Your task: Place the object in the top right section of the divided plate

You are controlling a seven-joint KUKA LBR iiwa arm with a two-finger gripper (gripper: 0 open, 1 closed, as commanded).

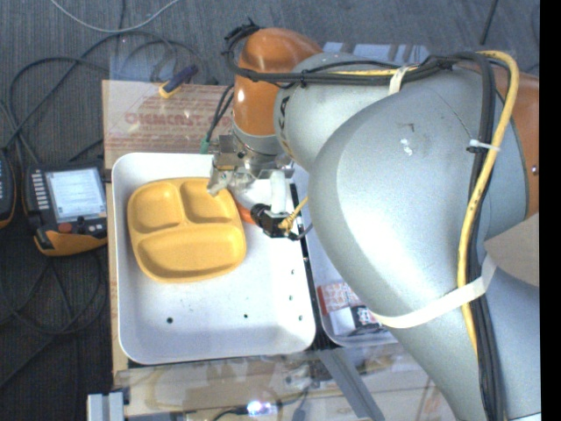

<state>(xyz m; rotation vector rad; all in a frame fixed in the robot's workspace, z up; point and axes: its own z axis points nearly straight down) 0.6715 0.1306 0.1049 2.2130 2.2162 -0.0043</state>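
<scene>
Two white bins are sitting side by side on the bench. The left bin [210,323] is lying in plain sight, while the right bin [326,333] is mostly lying hidden under the arm [394,191], which is reaching in from the right and covering much of that side. A yellow plate [186,244] is resting in the upper left part of the left bin, its three sections facing up: two small ones along the top and one large one below.

The gripper [223,178] is hanging over the plate's top right section, at that section's upper right edge, with the orange band [263,68] rising just above it. Whether the gripper is released or clenched I cannot tell, and nothing is showing in its grasp.

One small orange thing [248,217] is peeking out just beside the plate's right rim, on the bin floor and outside the plate, partly hidden under the wrist. Whether it is the object I cannot tell. A printed packet [337,298] is lying in the right bin. A pendant [68,196] with a lit screen is sitting on the floor, left of the bench, among loose cables.
</scene>
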